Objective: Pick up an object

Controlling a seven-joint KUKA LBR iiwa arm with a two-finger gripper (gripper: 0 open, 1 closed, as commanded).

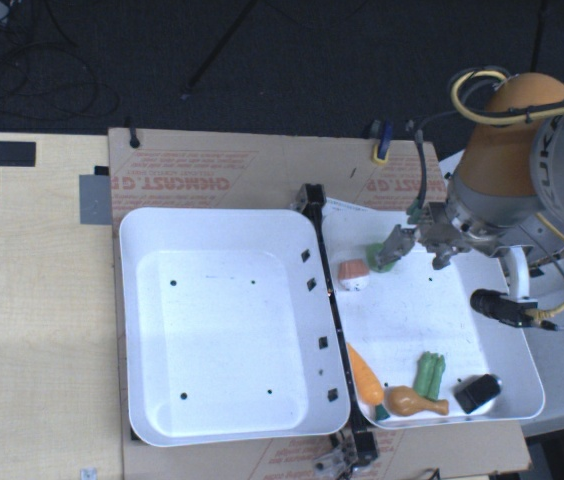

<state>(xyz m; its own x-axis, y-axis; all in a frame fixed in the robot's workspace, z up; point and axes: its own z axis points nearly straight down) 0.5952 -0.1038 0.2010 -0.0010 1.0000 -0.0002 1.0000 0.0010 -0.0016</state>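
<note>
While the view looks down at a slant, these lines hold:

Green object [383, 256]: small, lying in the upper part of the right bin [462, 313], at the tip of the gripper's fingers; whether it is touched I cannot tell.
Gripper [398, 243]: low over the right bin's upper area, pointing toward the left; dark fingers reach down to the green object.
Jaws: too small and dark to read; I cannot tell if they are spread or closed.
Pink-and-white block [353, 271]: just left of the green object, near the divider between the bins.
Carrot [364, 373]: orange, lying along the right bin's lower left wall.
Green ridged piece [428, 375]: lower middle of the right bin.
Tan gourd-shaped toy [414, 402]: just below the ridged piece, near the front wall.
Black object [478, 393]: lower right corner of the right bin.
Left bin [137, 308]: white, beside the right one, walls touching.
Arm [507, 148]: grey with an orange band, entering from the right above the right bin.
</note>
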